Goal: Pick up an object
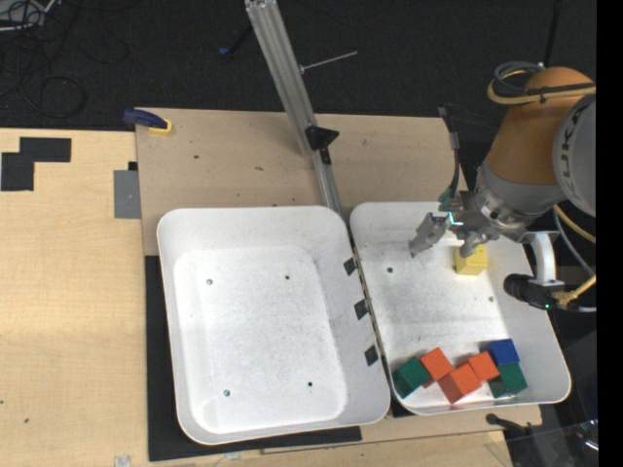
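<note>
- Yellow block point(471, 261) lies in the right bin point(428, 309), in its upper right part, just below the tool point(450, 230).
- Tool hangs over the right bin's upper part; two grey prongs show, one slanting down to the left at point(425, 233), the other toward the yellow block. They look spread apart, with nothing seen between them.
- Whether the tool touches the yellow block cannot be told; the block sits right at the lower end of the right-hand prong.
- Arm point(533, 159) is grey metal with a rounded orange band, reaching over the right bin's upper right corner.
- Yellow block is a small cube-like piece with flat, matt faces.
- Both bins are shallow white trays with rounded corners and speckled floors; the left bin point(195, 358) touches the right bin's left rim.
- Along the right bin's lower edge, well below the tool, a cluster of small blocks lies close together: a green one point(413, 375), orange ones point(461, 376), a blue one point(502, 352) and a dark green one point(508, 381).
- Worktop point(224, 163) is plain brown board; a ribbed metal rail point(287, 76) slants across it above the bins.
</note>
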`<action>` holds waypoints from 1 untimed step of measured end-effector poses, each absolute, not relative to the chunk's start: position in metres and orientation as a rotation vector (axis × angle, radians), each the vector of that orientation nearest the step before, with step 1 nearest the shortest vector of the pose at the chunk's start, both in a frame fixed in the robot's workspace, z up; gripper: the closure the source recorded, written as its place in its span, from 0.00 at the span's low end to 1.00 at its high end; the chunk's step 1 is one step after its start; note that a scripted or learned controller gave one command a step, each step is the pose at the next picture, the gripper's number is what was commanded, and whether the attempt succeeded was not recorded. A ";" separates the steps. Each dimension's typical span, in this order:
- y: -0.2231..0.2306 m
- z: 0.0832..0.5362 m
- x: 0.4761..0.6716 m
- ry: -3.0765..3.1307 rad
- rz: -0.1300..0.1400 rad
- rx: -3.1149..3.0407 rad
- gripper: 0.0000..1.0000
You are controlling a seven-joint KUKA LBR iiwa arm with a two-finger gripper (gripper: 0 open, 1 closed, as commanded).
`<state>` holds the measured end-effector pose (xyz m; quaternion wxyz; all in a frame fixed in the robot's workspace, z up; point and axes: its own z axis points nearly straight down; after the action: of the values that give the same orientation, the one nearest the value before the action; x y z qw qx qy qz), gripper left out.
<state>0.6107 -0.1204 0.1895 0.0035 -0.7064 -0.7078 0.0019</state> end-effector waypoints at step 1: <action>-0.121 0.192 0.612 -2.220 0.002 -2.218 0.00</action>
<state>0.6116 -0.1209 0.1917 0.0017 -0.7069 -0.7073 0.0006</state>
